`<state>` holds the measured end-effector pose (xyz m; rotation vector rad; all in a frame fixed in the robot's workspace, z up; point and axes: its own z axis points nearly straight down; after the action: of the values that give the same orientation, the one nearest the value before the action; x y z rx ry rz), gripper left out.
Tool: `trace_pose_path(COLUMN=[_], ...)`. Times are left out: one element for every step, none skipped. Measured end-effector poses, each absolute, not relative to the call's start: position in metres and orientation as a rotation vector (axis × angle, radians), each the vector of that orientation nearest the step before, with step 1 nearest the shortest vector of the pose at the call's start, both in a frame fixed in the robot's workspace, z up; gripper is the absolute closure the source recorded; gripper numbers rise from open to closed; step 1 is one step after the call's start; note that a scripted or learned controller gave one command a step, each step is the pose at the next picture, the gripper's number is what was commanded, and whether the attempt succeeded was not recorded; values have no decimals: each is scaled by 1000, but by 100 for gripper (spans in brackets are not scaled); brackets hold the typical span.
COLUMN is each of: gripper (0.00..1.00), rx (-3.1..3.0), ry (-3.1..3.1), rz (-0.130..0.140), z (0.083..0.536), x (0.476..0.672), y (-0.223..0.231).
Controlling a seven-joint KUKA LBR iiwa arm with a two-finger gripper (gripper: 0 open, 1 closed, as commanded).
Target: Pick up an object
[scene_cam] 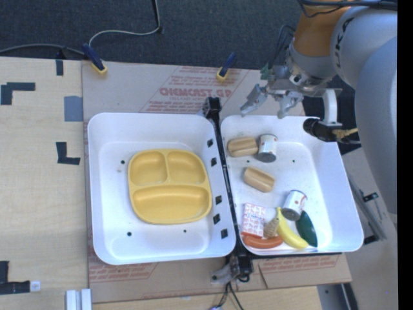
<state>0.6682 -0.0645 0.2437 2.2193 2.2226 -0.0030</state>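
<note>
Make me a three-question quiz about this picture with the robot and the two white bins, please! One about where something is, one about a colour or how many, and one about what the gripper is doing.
1. Where is the yellow divided tray?
A. left bin
B. right bin
C. on the cardboard

2. How many small cans are in the right bin?
A. none
B. two
C. five

3. What is the gripper doing?
A. squeezing the banana
B. lifting a can
C. hanging open over the bin's far edge, holding nothing

Answers:
1 A, it lies in the left bin.
2 B, one can by the bread rolls, another by the banana.
3 C, its fingers are spread with nothing between them.
</note>
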Motion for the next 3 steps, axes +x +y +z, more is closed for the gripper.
trace_pose_path(gripper=[0, 0, 100], rx=[2223, 2222, 2222], ry=[2223, 2223, 2225], rz=[-5, -4, -2], z=[183, 92, 101], x=[611, 602, 603], y=[-78, -111, -110])
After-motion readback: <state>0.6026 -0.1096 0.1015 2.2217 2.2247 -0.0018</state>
